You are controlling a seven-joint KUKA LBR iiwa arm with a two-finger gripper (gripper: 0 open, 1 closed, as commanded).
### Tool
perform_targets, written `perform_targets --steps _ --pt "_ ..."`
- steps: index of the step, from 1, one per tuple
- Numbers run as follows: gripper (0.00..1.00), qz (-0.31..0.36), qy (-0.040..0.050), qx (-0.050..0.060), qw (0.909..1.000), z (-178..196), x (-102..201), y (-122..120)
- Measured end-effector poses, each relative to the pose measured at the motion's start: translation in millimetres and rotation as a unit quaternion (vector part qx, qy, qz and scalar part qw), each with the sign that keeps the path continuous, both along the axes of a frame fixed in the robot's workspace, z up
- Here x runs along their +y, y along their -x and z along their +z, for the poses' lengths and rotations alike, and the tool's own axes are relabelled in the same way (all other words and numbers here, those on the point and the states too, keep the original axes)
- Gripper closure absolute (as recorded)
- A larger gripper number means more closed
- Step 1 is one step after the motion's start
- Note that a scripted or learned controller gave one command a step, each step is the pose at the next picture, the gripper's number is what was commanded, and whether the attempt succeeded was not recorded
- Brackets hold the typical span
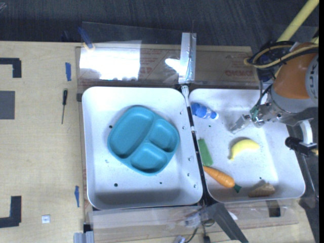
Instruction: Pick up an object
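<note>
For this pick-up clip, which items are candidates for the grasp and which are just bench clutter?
Candidates, right bin: banana, carrot, blue bottle, green stick, brown lump; gripper hovers above the banana.

Lying about: blue divided plate in the left bin, screwdriver on the bench.

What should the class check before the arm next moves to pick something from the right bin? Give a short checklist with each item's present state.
1. Gripper above right bin: ok.
2. Object between its fingers: cannot tell.
3. Banana lies apart from the other items: ok.
4. Carrot free of the bin wall: not ok; its tip is at the divider.
5. Blue tray lies in the left bin, out of the path: ok.
</note>
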State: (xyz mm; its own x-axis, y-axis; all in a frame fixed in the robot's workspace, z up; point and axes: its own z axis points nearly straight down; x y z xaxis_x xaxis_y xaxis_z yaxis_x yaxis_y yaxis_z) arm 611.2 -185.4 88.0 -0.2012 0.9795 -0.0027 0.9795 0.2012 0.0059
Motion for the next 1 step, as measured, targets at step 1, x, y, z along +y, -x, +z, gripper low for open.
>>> perform_targets --steps 1 --pt "0.00 0.097 -0.0006 0.001 0.9953 -0.4 50.6 56.4"
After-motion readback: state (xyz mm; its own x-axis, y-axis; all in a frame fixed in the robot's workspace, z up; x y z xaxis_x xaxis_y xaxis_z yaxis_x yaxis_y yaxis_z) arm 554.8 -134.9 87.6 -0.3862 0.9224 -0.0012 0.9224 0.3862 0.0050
